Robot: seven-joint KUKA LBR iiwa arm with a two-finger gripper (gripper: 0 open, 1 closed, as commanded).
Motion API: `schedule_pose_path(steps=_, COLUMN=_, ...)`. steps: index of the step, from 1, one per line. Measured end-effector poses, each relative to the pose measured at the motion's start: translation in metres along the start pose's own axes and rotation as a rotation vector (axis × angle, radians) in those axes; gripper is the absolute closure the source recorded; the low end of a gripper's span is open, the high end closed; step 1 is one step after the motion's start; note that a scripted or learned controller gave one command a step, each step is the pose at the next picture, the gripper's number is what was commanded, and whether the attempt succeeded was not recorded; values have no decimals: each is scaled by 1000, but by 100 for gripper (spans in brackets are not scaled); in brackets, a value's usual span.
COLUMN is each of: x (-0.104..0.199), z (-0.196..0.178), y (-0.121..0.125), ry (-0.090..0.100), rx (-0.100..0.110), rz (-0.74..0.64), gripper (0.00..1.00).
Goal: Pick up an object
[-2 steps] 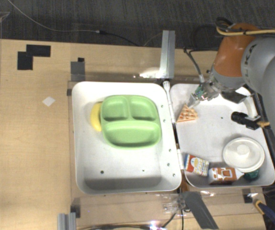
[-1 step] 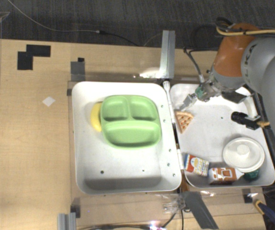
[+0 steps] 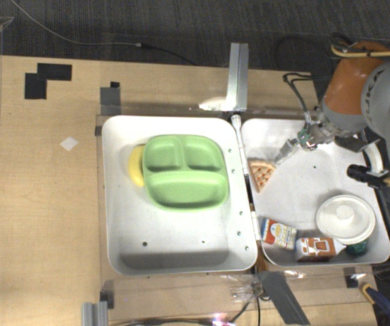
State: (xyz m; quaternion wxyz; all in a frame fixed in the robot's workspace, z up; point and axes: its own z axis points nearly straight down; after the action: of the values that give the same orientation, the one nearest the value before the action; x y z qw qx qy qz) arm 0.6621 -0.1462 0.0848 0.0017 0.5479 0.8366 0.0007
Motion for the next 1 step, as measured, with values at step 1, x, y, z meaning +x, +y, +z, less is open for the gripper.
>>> schedule_pose_path(steps=1, x=0, z=-12, y=3, ry=-6, rx=-5, rz=-7, gripper=100)
